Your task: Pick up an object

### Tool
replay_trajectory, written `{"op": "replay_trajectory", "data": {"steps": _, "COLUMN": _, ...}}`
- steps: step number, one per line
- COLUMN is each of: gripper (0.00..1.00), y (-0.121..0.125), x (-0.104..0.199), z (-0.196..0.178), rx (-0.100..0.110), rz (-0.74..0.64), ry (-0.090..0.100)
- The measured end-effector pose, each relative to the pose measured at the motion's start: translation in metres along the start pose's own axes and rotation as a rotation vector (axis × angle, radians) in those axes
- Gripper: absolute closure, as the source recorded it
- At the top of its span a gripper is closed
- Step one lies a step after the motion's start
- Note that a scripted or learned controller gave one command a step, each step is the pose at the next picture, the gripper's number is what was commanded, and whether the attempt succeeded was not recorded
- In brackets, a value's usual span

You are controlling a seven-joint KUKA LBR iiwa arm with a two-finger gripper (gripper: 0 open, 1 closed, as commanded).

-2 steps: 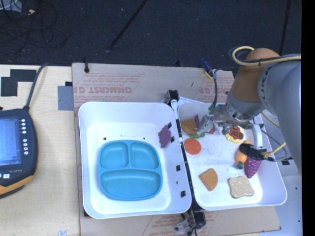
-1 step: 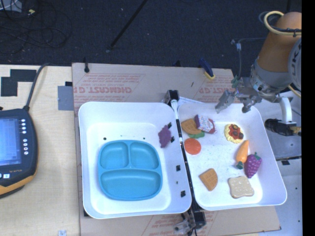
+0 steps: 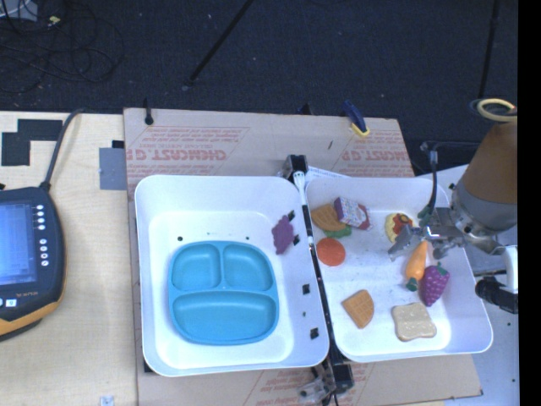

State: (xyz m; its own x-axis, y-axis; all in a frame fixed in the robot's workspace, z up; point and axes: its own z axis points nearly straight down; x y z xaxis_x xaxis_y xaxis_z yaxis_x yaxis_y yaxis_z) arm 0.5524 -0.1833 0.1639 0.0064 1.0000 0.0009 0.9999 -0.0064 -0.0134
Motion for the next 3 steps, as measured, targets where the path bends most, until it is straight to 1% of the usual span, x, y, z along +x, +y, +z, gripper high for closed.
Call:
{"op": "replay_trajectory", "data": {"steps": 1, "gripper": 0.0, "y": -0.027, "x": -0.021, "z": 0.046, "rx": -0.02, "rz": -0.011, "ry": 0.003}}
{"op": "replay_trajectory", "data": {"steps": 2, "gripper": 0.0, "y": 0.023, "x": 0.003, "z": 0.076, "rx": -0.019, "rz": -0.012, "ry": 0.0}}
{"op": "replay_trajectory", "data": {"steps": 3, "gripper": 0.0, "y": 0.076, "x": 0.038, "z": 0.076, "rx": -0.013, "rz": -0.011, "ry": 0.0}}
